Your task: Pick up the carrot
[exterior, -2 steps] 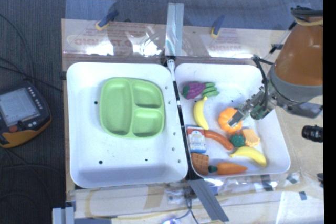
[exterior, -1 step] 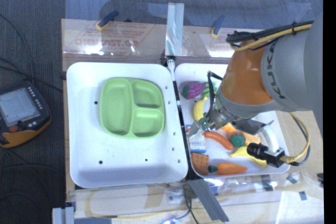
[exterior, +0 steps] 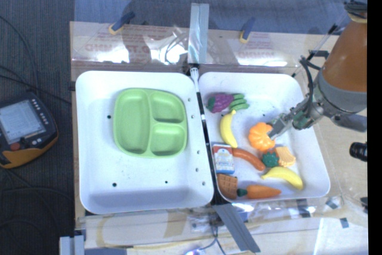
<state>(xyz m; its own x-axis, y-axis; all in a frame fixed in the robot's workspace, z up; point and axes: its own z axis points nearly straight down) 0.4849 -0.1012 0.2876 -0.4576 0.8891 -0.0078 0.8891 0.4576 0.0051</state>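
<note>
The carrot (exterior: 261,191), orange with a green top pointing left, lies flat along the front wall of the right bin (exterior: 310,146). My gripper (exterior: 278,126) reaches in from the right and hangs well behind the carrot. Its tip is at the right edge of an orange pumpkin (exterior: 260,136) in the middle of the bin. I see nothing held in it.
Around the carrot lie a yellow banana (exterior: 283,175), a waffle piece (exterior: 225,183), a small carton (exterior: 222,159), a red sausage (exterior: 247,158) and a green-and-orange piece (exterior: 278,157). Further back are another banana (exterior: 227,128) and purple grapes (exterior: 221,102). The left bin holds a green divided plate (exterior: 150,122).
</note>
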